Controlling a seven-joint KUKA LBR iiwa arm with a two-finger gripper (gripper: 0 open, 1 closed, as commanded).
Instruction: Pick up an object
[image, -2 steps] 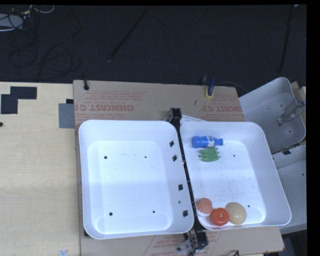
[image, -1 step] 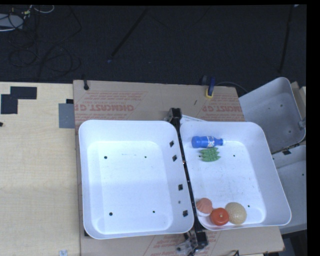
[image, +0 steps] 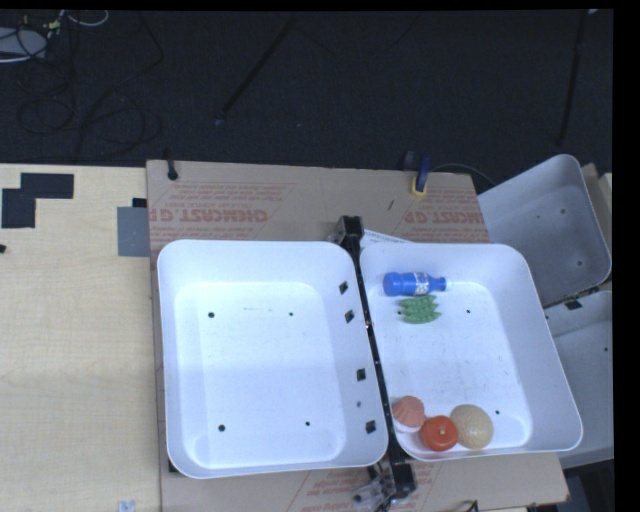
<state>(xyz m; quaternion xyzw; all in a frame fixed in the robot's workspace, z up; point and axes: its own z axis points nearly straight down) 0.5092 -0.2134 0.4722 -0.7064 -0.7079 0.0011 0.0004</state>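
Surface (image: 70, 330): one pale wood-grain bench top, with a cardboard sheet (image: 300, 200) laid over it under the bins.
Bins: two, white and shallow, side by side and touching along a black clipped seam.
Left bin (image: 255, 365): bare white floor with a few small dark holes.
Right bin (image: 500, 350): carries every loose thing on view, five in all.
Bottle (image: 414, 283): one, blue with a white cap, lying on its side near the far wall of the right bin.
Green thing (image: 421, 310): one, small and leafy-edged, just beside the bottle on its near side; what it is I cannot tell at this size.
Tan ball (image: 472, 425): one, in the near corner of the right bin.
Red ball (image: 438, 433): one, touching the tan ball on its left.
Pink ball (image: 408, 410): one, pale, touching the red ball and lying close to the seam wall.
Claw: nothing here lets me say whether it is apart or together, so I cannot tell its state.
Step in hand: the very start, by my reading; all five things lie loose in the right bin and none is lifted.
Next move: choose one target and come down over it. The bottle looks the easiest, since it lies fairly free with room on either long side. The three balls are crowded against each other and the corner walls, so a grasp there would likely nudge a neighbour.
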